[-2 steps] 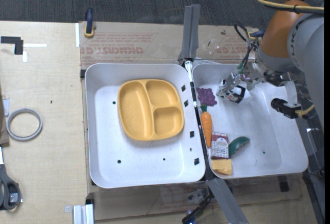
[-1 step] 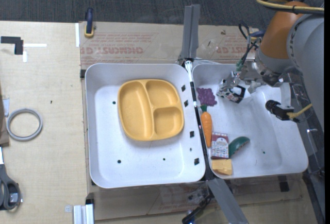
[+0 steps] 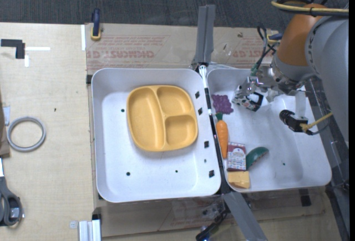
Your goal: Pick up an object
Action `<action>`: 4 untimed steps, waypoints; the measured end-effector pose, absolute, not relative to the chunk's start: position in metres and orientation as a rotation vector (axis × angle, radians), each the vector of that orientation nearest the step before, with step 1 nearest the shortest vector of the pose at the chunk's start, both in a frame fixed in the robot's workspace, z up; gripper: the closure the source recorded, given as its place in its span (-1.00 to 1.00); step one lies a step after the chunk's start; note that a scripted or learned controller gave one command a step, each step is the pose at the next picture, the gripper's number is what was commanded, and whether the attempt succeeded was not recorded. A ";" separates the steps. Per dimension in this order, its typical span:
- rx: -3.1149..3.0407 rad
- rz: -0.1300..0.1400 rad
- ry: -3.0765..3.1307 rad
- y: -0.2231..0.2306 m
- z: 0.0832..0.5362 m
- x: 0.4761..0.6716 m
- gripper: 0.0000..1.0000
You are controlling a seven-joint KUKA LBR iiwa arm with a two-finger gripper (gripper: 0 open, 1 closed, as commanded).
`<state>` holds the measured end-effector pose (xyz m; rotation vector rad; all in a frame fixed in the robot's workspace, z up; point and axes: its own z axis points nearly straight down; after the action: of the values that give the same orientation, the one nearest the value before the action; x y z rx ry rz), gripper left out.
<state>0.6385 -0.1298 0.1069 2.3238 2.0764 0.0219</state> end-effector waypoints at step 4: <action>2.562 0.026 1.788 -0.106 0.106 0.622 -1.00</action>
<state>0.6222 -0.1061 0.1060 2.5622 1.7879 0.0261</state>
